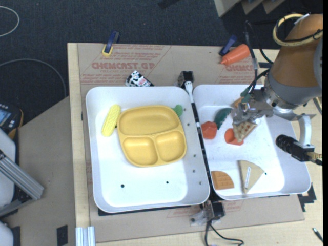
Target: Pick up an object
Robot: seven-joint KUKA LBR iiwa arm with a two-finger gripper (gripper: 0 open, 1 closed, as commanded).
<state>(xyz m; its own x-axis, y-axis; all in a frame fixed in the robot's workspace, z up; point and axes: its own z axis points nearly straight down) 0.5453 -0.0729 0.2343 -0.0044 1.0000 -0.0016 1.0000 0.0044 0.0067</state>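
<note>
My gripper (pixel 244 121) hangs low in the right bin (pixel 287 181), near its back middle. Directly beneath it lies a brown, grid-textured piece (pixel 247 130), partly covered by the gripper. A small red-orange item (pixel 232 136) touches that piece on its left. Further left rest a red tomato-like ball (pixel 209 130) and a dark green item (pixel 223 115). Toward the bin's front lie a tan bread slice (pixel 222 179) and a pale sandwich wedge (pixel 250 174).
The left bin (pixel 148 193) holds a yellow divided plate (pixel 151 135), a corn cob (pixel 110 120) and a small green item (pixel 178 109). Behind the bins sit an orange carrot (pixel 236 54), a black-and-white toy (pixel 138 79) and a blue-yellow clamp (pixel 109 44).
</note>
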